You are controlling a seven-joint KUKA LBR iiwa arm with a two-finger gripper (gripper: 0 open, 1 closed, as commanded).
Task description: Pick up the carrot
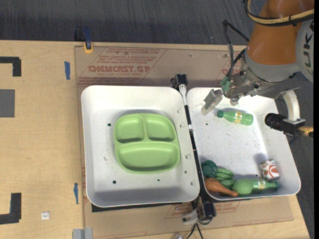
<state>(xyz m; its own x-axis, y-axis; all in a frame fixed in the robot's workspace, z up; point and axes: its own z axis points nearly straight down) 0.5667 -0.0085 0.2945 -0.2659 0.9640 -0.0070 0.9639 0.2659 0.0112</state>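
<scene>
1. The tabletop (40,148) is a light wooden board with black angle marks and bits of blue tape along its left part, at nine o'clock of the two bins.
2. The left bin (94,133) is shallow and white. A green divided plate (146,142) lies flat in its middle, with two small compartments toward twelve o'clock and one wide compartment toward six o'clock.
3. A black clamp bar (185,114) runs along the seam where the two bins meet.
4. The right bin (234,148) sits just beside the left one, at its three o'clock.
5. In the right bin's six o'clock corner lies the carrot (221,187), orange, on its side against the near wall. A dark green leafy vegetable (215,171) touches it from twelve o'clock, and a green bottle (255,185) lies at its three o'clock.
6. A small red and white can (269,170) stands at the twelve o'clock side of that bottle's end.
7. A second green bottle with a yellow label (236,116) lies on its side near the bin's twelve o'clock edge.
8. The gripper (222,93) hangs over the right bin's twelve o'clock edge, well apart from the carrot. Its fingers stand spread, one pale finger (211,101) jutting toward nine o'clock, with nothing between them.
9. The arm (279,29), orange and grey, enters from two o'clock.
</scene>
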